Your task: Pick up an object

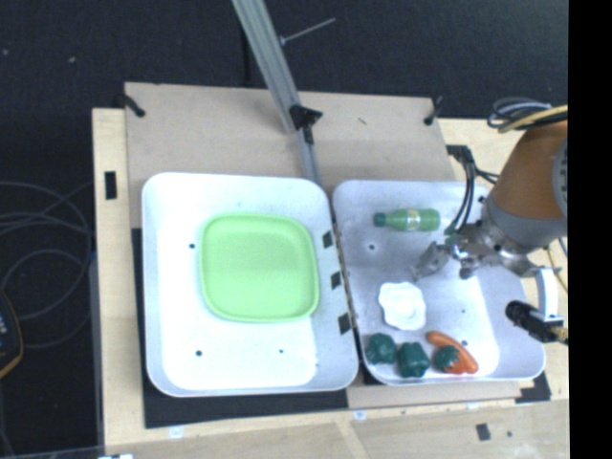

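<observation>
Operator: Report the gripper state.

Technician: The two-finger gripper (432,259) hangs over the right shallow white bin (516,352). Its fingers stand spread apart, with nothing between them.

Operator: Locate the candidate objects.

Technician: A green plastic bottle with a yellowish label (408,220) lies on its side near the bin's far wall, just beyond the gripper. A white lumpy rounded object (402,305) sits near the bin's centre. Two dark green blocky pieces (399,354) and an orange carrot-shaped toy with a green end (452,353) lie along the near wall.

Operator: Left bin?

Technician: The left white bin (172,256) holds a flat light-green square plate (258,267).
</observation>
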Robot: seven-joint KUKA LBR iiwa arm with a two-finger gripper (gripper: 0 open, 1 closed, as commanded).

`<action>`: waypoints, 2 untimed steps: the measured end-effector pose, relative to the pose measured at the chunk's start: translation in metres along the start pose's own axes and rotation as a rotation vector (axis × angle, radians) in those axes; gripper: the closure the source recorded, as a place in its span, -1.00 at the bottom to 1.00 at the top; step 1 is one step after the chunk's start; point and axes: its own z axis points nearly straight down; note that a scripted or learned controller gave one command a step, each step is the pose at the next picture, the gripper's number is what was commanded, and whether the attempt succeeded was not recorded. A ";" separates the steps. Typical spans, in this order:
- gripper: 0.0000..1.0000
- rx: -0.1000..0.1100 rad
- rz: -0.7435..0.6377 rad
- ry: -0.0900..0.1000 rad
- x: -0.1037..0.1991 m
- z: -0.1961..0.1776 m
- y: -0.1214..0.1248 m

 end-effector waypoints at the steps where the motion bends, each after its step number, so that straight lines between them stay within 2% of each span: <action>1: -1.00 -0.003 0.000 -0.001 -0.001 0.044 0.000; 2: 1.00 -0.007 0.001 -0.001 -0.001 0.032 0.001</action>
